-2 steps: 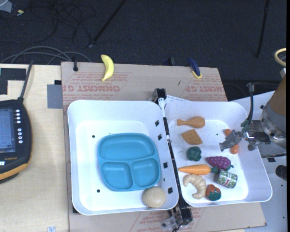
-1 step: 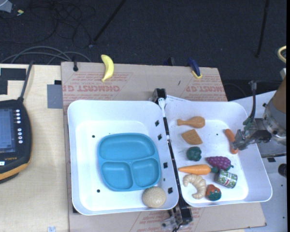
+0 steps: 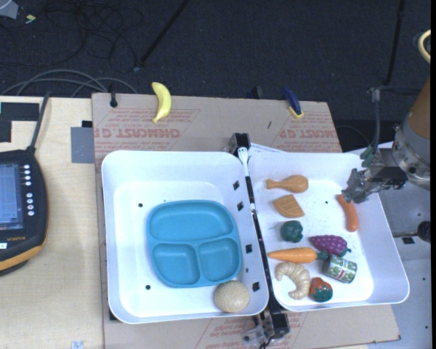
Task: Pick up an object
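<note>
We see the gripper at about three o'clock in the camera view, hanging over the right edge of the right bin, directly above the upper end of a small orange-red sausage. The sausage lies on the bin floor, tilted, and whether the gripper touches it we cannot tell. Nothing visibly sits between the gripper's parts, and its state is too dark and small for us to make out.

From the sausage toward nine o'clock lie a tan chicken drumstick and, just below it, a wedge of brown bread. Below those we find a dark green broccoli head, then a carrot lying crosswise. A bunch of purple grapes sits just right of the carrot's tip, with a green-labelled can on its side under it. At six o'clock in this bin are a pale croissant and a red-and-green strawberry beside it.

The left bin holds a blue divided plate and a round beige ball near its lower right corner. Beyond the bins, at twelve o'clock, a yellow banana rests on the cardboard sheet covering the desk. At nine o'clock sits a control pendant with a lit screen.
</note>
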Available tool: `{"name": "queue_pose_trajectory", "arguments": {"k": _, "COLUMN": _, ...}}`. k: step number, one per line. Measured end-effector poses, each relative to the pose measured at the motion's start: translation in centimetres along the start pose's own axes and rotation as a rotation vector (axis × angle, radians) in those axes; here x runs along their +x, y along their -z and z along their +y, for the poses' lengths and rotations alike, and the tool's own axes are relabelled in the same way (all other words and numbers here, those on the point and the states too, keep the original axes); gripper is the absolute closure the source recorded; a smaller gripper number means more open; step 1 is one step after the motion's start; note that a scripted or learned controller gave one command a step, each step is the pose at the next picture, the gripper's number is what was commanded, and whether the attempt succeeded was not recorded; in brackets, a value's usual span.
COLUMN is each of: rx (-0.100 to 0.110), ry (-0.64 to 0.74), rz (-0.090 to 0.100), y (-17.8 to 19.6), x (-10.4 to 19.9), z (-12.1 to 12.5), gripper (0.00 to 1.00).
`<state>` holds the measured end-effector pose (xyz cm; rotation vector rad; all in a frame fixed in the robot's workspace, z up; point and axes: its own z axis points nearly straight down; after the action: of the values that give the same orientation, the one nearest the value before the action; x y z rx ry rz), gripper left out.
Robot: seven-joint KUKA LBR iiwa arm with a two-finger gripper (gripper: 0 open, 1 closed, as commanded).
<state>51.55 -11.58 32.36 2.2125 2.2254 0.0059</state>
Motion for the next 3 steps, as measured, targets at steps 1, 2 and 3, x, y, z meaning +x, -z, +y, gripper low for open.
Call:
{"name": "queue_pose_trajectory", "arguments": {"k": 1, "rx": 0.009, "ry": -0.003, "rz": 0.002, "y": 0.2, "x": 3.3, "z": -4.1, "gripper": 1.0}}
{"name": "queue_pose_trajectory", "arguments": {"k": 2, "rx": 0.002, "ry": -0.003, "rz": 0.0, "y": 6.0, "x": 4.9, "z": -3.0, "gripper": 1.0}}
{"name": "queue_pose_trajectory", "arguments": {"k": 3, "rx": 0.009, "ry": -0.005, "rz": 0.0, "y": 4.2, "x": 5.8, "z": -3.9, "gripper": 1.0}}
